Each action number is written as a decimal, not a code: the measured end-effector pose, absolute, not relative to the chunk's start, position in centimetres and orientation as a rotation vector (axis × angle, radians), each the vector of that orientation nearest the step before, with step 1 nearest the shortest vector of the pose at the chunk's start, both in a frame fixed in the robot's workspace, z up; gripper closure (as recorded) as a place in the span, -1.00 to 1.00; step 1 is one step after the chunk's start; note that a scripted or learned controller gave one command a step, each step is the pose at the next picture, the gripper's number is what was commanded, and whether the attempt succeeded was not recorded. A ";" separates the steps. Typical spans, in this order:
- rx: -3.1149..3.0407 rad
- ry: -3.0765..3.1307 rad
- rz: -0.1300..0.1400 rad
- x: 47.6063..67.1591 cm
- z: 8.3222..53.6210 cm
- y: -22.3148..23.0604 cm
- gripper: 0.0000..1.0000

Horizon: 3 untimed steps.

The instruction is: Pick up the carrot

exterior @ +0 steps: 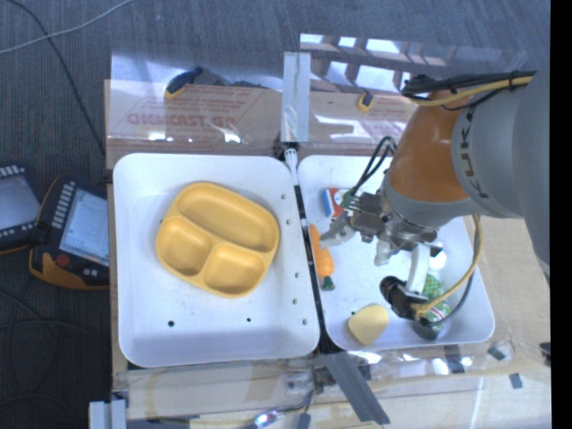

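We are looking at a robotics lab. We see a grey-and-orange industrial arm (465, 150) over two white bins (134, 239) on a worktop. A teach pendant (76, 235) and loose cables (54, 34) lie on grey carpet.

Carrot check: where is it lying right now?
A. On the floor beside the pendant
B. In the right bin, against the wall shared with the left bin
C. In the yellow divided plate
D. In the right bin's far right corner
B: the carrot lies along the right bin's left wall, beside the divider, outside the yellow plate.
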<state>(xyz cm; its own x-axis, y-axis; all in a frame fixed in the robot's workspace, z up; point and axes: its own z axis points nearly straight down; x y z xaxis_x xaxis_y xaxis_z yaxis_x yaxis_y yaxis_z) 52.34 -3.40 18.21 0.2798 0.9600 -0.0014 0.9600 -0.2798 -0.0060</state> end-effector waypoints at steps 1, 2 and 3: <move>-2.268 -2.168 0.006 48.3 18.3 0.1 -1.00; -2.201 -2.242 0.004 56.7 18.6 -10.5 -1.00; -2.304 -2.131 0.005 52.8 18.3 -1.2 -1.00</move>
<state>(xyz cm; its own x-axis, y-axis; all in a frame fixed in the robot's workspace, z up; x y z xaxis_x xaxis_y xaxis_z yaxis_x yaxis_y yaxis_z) 52.84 -1.19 18.26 0.0775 0.9970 -0.0003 0.9970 -0.0775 -0.0047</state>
